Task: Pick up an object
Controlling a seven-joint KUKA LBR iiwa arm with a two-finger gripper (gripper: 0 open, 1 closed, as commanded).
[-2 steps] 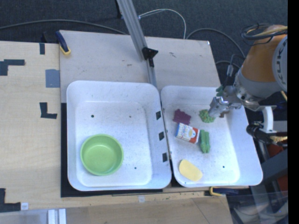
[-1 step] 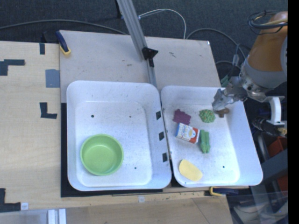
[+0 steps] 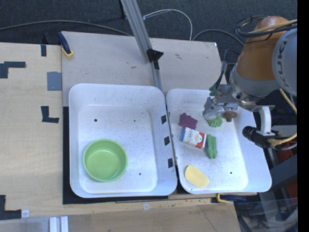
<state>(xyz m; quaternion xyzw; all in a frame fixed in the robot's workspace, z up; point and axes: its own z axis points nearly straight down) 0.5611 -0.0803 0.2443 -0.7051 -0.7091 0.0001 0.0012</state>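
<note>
The end effector sits low in the right bin over a small green object; its grip state cannot be told.

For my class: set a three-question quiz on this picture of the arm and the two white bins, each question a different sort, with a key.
1. True or false: the green bowl lies in the same bin as the yellow piece.
2. Which item lies closest to the gripper? A) the small green lump B) the yellow piece C) the green bowl
3. Fill in: the small carton lies between the purple piece and the ______ piece.

Key
1. False: the bowl is in the left bin, the yellow piece in the right bin.
2. A
3. yellow
</note>
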